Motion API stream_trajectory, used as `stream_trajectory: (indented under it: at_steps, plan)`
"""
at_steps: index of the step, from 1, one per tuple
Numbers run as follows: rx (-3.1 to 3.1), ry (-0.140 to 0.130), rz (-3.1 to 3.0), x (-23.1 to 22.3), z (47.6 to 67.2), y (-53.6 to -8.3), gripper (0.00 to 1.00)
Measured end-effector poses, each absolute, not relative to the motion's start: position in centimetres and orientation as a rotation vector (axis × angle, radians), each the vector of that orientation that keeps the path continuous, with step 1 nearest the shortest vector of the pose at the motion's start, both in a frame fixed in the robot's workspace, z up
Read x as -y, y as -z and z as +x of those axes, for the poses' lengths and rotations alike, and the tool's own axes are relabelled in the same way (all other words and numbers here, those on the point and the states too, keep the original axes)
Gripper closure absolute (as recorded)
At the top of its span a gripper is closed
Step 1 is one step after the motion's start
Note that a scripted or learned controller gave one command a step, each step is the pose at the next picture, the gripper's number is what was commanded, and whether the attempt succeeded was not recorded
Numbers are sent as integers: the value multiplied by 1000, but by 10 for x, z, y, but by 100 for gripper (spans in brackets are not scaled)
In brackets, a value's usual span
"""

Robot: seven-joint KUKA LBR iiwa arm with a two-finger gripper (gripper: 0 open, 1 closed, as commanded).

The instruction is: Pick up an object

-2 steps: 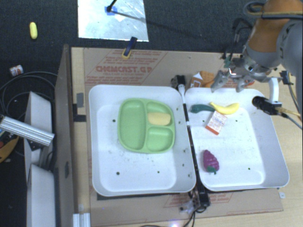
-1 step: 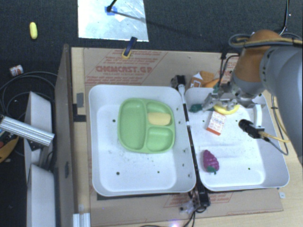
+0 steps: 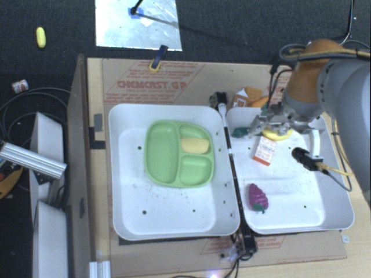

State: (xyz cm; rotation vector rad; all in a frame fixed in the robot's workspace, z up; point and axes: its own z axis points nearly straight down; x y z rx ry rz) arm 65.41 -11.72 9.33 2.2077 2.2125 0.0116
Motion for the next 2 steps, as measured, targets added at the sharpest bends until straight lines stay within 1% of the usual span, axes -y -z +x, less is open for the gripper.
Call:
stream_trajectory:
  at_steps: [1,2]
  plan:
    - [-2210,-8,2202,111,655,-94,0]
    - [-2232,28,2217,111,668,-93,0]
